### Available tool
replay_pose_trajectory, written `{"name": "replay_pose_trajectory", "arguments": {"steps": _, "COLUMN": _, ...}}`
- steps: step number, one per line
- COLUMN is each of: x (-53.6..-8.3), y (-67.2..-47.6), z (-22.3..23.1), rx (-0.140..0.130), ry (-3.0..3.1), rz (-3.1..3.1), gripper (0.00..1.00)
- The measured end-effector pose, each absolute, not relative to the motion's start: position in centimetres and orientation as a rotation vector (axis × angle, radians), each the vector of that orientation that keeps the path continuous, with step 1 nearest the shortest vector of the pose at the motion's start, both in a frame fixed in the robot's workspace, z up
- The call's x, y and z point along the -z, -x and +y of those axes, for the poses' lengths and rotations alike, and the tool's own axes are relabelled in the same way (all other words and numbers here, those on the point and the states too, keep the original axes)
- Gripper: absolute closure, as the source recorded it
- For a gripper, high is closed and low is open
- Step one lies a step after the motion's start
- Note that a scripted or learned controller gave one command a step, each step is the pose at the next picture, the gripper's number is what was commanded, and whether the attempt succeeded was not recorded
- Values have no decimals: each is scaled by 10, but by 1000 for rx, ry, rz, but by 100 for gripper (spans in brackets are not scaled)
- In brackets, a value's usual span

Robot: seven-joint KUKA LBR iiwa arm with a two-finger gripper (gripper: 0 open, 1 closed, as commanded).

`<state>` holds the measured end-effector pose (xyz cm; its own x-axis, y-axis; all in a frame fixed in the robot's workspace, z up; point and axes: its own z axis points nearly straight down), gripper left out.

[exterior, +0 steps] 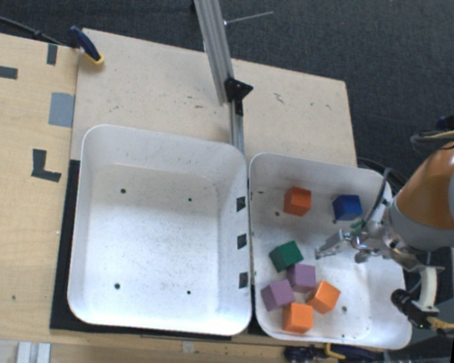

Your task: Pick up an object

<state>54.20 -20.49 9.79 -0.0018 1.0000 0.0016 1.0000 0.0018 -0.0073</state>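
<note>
Jaws [338, 244] hang low in the shallow white right-hand bin [383, 327], slightly parted, gripping nothing, just right of the dark green foam cube [286, 255].

Fixed overhead view — slanted, over bins [173, 147]

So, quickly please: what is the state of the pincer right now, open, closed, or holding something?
Pincer: over the right bin, between the blue cube and the green cube; open or closed cannot be told, and no object shows between its fingers.
</note>
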Motion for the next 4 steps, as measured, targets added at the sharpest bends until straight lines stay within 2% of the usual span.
{"name": "replay_pose_trajectory", "arguments": {"steps": 1, "x": -91, "y": -541, "z": -204, "rx": -4, "ry": 2218, "rz": -2222, "gripper": 0}}
{"name": "replay_pose_trajectory", "arguments": {"steps": 2, "x": -101, "y": -542, "z": -204, "rx": -3, "ry": 2216, "rz": -2223, "gripper": 100}}
{"name": "replay_pose_trajectory", "arguments": {"steps": 3, "x": -162, "y": -548, "z": -209, "rx": 2, "ry": 2223, "rz": -2226, "gripper": 100}}
{"name": "replay_pose_trajectory", "arguments": {"steps": 4, "x": -202, "y": -544, "z": -207, "rx": -2, "ry": 2220, "rz": -2223, "gripper": 100}}
